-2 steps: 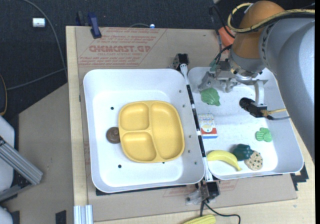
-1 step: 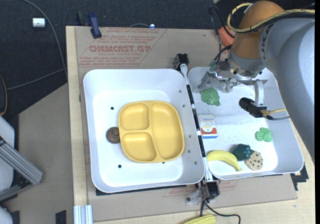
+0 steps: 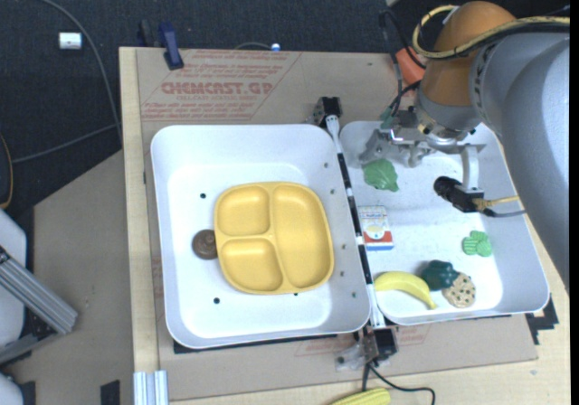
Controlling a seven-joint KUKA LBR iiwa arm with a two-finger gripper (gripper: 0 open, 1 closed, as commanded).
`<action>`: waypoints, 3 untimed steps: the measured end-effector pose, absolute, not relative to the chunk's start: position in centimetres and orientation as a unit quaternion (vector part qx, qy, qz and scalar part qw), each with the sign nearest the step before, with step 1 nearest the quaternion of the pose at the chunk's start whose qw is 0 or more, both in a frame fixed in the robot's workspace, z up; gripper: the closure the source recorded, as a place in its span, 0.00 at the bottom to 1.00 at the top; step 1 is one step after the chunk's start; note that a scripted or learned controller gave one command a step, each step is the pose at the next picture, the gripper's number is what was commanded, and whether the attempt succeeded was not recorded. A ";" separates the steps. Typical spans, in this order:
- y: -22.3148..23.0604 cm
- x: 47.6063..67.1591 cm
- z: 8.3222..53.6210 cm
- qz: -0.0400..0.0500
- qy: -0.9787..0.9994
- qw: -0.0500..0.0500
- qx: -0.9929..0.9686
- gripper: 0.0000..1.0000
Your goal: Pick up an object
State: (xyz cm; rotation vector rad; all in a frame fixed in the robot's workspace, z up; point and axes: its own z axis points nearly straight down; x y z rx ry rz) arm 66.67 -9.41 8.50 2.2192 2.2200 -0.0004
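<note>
The gripper (image 3: 387, 152) hangs low in the right bin (image 3: 520, 281); its jaws' state I cannot tell; a green leafy toy (image 3: 382, 175) lies just beneath them, touching or nearly so.

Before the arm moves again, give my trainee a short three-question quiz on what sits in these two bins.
1. True or false: the yellow divided plate lies in the right bin.
2. Which item lies nearest the claw? A) banana B) green leafy toy C) cookie
3. Fill in: the small brown round piece touches the plate's ___ edge, as the camera sees it.

Key
1. False: it lies in the left bin.
2. B: the green leafy toy, just below the claw.
3. left
</note>
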 end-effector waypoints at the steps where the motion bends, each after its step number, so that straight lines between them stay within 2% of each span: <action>1: -9.4 66.7 8.5 0.000 0.707 0.001 0.707 0.00; 2: -9.2 66.1 8.5 -0.001 0.707 0.000 0.707 0.00; 3: -10.8 66.7 8.5 0.000 0.707 0.001 0.707 0.00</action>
